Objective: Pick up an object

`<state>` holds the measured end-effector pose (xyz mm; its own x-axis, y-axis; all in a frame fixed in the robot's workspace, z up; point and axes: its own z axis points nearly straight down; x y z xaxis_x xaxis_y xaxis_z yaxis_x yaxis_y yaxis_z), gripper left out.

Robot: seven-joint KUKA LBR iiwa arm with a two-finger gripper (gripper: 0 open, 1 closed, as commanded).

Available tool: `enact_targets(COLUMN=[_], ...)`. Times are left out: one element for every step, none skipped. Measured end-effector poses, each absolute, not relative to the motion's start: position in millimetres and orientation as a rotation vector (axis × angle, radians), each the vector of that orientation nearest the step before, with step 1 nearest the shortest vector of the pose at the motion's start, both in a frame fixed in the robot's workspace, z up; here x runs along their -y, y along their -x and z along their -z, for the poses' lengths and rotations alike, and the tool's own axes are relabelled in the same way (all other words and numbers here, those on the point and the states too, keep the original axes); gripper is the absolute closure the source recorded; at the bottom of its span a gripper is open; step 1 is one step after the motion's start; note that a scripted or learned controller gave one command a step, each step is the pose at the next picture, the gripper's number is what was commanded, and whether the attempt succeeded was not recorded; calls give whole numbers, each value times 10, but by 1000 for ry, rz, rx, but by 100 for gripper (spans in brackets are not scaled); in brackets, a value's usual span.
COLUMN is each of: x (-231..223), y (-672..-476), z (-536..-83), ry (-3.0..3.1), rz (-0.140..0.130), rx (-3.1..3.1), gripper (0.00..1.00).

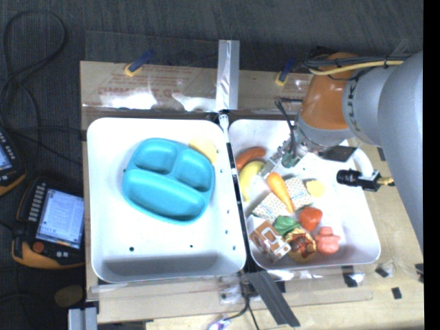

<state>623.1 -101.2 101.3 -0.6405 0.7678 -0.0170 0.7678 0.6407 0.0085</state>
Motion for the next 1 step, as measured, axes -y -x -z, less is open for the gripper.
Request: enact_targets(x=[491], y=[-6617], z=[-1988], ry=[-1509], rz=[5], rx=[-2752], gripper=[100])
